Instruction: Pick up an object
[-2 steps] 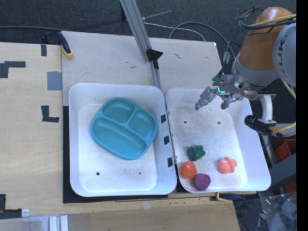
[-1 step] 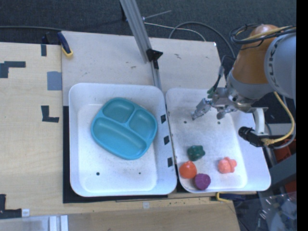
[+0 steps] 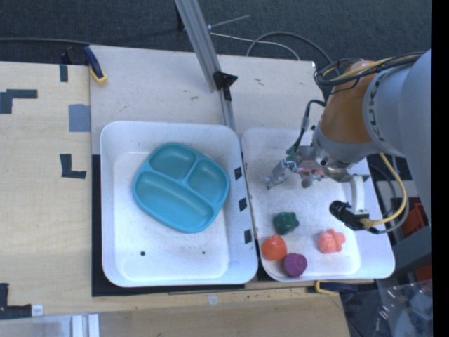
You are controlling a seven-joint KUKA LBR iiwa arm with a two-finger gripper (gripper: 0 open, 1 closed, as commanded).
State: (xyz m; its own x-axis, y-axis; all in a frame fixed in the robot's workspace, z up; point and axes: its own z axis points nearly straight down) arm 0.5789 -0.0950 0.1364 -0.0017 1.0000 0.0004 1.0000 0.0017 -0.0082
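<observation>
The grey arm (image 3: 393,111) with its orange band reaches in over the right bin (image 3: 375,262), its gripper (image 3: 293,174) hanging above the bin's upper half; whether its fingers are parted or closed cannot be told, and nothing is seen held. Well to the gripper's left, in the left bin (image 3: 116,188), lies a blue divided tray (image 3: 182,186). Just below the gripper sits a dark green object (image 3: 285,222). Farther below lie an orange ball (image 3: 273,247) and a purple ball (image 3: 295,264), touching; a pink object (image 3: 330,241) rests below and to the gripper's right.
</observation>
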